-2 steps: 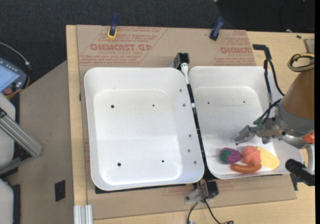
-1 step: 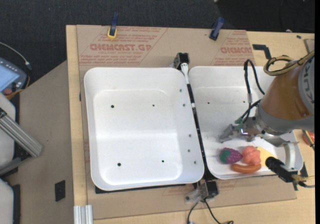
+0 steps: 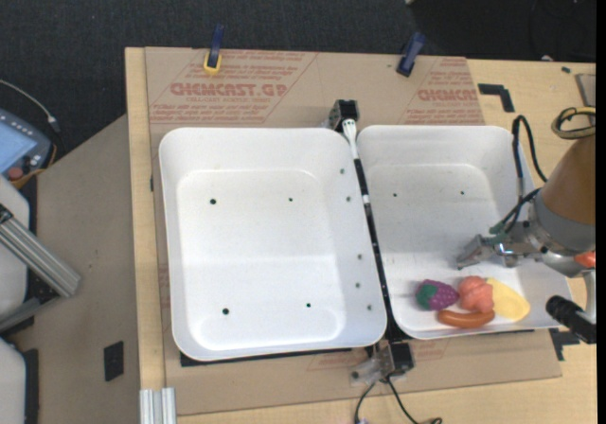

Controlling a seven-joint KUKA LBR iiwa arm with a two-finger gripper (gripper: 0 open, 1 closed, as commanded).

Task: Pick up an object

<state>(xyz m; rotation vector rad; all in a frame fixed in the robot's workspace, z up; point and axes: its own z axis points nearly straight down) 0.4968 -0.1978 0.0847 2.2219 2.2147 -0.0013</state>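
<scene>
A grey arm with an orange band reaches into the right bin [image 3: 417, 152] from its right edge, its metal gripper [image 3: 478, 252] low over the bin floor just above a cluster of toy foods; whether it is wide or narrow cannot be told. At the bin's near edge lie a purple grape bunch [image 3: 436, 294], a pinkish-orange lumpy piece [image 3: 476, 292], a yellow piece [image 3: 511, 302] and an orange sausage [image 3: 465, 318]. The left bin [image 3: 256, 233] is smooth white plastic. The cardboard bench [image 3: 237, 81] reads "CHEMCAST".

Both bins [image 3: 256, 233] white, smooth moulded plastic, slight sheen. Worktop [image 3: 284, 81] matt brown cardboard, printed. Toy food [image 3: 469, 301] glossy plastic.
</scene>
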